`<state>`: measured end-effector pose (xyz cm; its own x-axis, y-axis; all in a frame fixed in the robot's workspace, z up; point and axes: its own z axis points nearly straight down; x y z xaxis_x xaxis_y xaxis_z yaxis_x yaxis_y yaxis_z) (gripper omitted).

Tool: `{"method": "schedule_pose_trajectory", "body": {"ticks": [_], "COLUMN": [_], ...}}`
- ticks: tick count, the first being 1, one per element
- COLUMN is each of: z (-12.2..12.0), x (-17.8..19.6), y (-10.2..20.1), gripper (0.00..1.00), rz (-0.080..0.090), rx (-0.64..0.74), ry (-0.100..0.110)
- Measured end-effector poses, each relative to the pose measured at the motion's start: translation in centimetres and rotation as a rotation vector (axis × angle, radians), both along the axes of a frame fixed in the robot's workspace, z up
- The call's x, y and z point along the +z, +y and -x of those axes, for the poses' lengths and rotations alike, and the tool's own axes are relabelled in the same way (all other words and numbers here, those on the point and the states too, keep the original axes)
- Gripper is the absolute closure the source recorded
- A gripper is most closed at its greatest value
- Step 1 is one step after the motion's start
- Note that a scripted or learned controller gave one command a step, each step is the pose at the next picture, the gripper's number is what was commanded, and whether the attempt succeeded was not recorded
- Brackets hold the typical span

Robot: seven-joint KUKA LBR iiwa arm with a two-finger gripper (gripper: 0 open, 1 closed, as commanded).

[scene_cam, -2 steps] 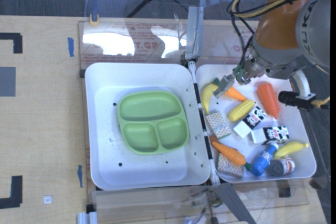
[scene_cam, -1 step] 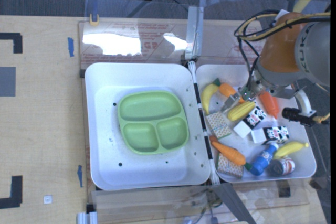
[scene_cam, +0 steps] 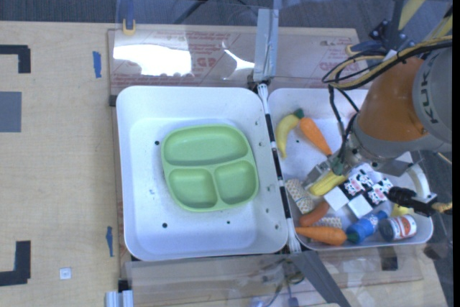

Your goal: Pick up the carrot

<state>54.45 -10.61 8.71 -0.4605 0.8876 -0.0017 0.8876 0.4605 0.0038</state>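
An orange carrot [scene_cam: 315,135] with a green top lies in the upper left of the right bin [scene_cam: 424,230], next to a yellow banana [scene_cam: 286,130]. A second carrot [scene_cam: 321,234] lies along that bin's front edge. My gripper [scene_cam: 333,170] hangs below the orange band of the arm [scene_cam: 392,111], low in the middle of the right bin. It sits just below and to the right of the upper carrot's tip, over a yellow toy [scene_cam: 325,183]. The arm hides how the gripper stands and whether anything is in it.
The left bin [scene_cam: 136,118] holds a green divided plate [scene_cam: 210,167]. Around the gripper lie a beige waffle-like piece [scene_cam: 295,192], a brown-orange piece [scene_cam: 316,212], a white patterned box [scene_cam: 365,188], a blue bottle [scene_cam: 363,227] and a small can [scene_cam: 399,227].
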Motion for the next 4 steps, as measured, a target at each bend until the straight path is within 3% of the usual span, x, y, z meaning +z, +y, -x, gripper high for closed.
{"method": "schedule_pose_trajectory", "body": {"ticks": [1,2,3,4], "z": [-7.8,-11.8,-12.3,-9.9], "x": [-0.1,0.0,1.2,9.9], "y": [-1.3,-0.9,-0.9,2.3], "gripper": [0.00,0.00,1.00,1.00], "rz": [0.002,0.000,0.007,0.003], "rx": [0.140,0.219,0.221,0.305], "ry": [-0.002,0.027,0.001,-0.002]}}
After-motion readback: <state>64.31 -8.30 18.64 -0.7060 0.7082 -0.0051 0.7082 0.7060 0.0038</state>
